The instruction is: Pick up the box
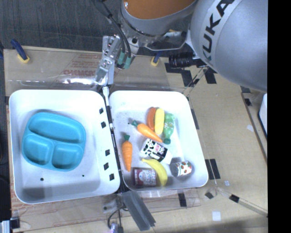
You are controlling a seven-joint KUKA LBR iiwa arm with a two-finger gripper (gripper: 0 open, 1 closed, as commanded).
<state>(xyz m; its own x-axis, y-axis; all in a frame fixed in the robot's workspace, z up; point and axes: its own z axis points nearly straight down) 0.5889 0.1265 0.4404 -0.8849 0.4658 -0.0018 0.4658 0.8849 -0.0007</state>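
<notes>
Here the gripper hangs above the far rim where the two white bins meet, holding nothing; whether its fingers stand apart or together I cannot tell. The box, white with black patches, lies in the right bin, between a carrot and a banana. A blue tray sits in the left bin.

I see my arm reaching in from the right at the far side, its grey body and orange band large along the top edge. The gripper hangs below and left of the band, pointing down toward the near side.
</notes>
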